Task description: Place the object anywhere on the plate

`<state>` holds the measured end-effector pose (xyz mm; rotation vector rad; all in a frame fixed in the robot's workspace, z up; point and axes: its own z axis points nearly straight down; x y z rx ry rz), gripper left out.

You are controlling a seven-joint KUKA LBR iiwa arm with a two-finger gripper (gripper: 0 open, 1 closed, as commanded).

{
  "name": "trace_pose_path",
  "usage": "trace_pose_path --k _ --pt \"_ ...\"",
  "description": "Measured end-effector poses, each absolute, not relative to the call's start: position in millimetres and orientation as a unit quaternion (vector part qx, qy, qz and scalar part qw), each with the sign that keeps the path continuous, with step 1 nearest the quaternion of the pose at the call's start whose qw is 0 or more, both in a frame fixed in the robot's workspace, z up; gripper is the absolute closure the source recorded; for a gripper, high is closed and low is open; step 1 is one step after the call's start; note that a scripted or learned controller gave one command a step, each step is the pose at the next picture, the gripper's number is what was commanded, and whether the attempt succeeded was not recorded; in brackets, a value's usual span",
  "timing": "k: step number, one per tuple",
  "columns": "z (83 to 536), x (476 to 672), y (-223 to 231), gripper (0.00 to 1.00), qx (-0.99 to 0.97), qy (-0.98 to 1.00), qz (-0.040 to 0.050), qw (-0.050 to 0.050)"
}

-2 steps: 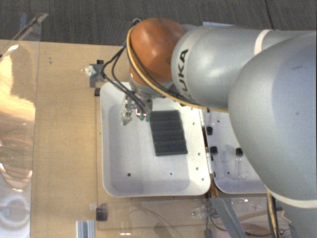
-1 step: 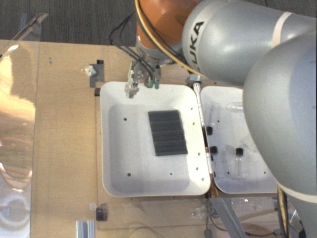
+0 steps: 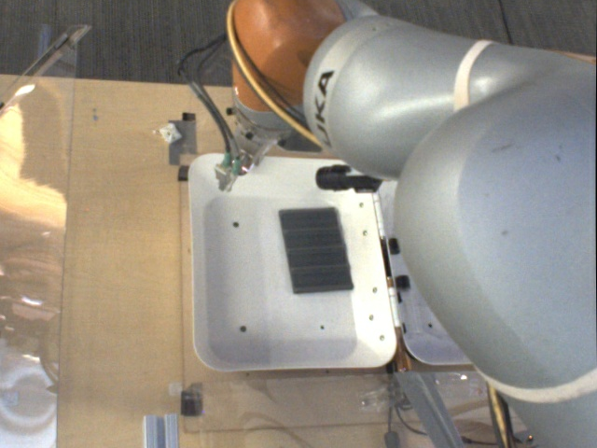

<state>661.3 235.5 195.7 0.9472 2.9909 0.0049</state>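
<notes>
A dark grey ribbed rectangular plate [image 3: 316, 249] lies flat in the left white bin [image 3: 216, 334], a little right of its middle. My gripper [image 3: 229, 169] hangs over the bin's far left corner, well to the upper left of the plate and apart from it. Something small and greenish shows at the gripper's tip, too small to tell what it is or whether it is held. The orange band [image 3: 280, 35] and the grey arm [image 3: 466, 157] cover the right side of the view.
The right bin [image 3: 431, 345] is mostly hidden under the arm. A black elongated piece [image 3: 345, 177] sits at the left bin's far rim. Small black fixtures [image 3: 190, 400] stand on the wooden bench [image 3: 121, 269] near the bin's corners.
</notes>
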Motion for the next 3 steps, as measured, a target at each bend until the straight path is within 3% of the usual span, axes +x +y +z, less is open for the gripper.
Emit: trace_pose_path --k 1,2,3 --pt "170.8 654.1 235.7 1.00 0.175 0.985 0.0022 0.003" --pt "92.3 607.8 236.5 1.00 -0.231 0.973 0.0023 0.009" --pt "94.0 539.1 238.7 1.00 -0.535 0.845 -0.0002 0.013"
